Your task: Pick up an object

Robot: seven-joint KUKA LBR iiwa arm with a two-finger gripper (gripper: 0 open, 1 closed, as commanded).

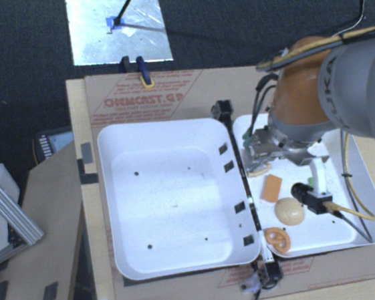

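Over the right bin (pixel 371 229), the gripper (pixel 258 150) hangs low at its far left side; its state cannot be told. Just near of it lie an orange block (pixel 271 188), a tan ball (pixel 289 211) and a pretzel (pixel 277 238).

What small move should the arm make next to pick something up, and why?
Probably lower the gripper a little onto the pale flat piece just beneath it in the right bin. The wrist hangs over that bin's left edge, nearer this piece than the orange block, round tan object or pretzel.
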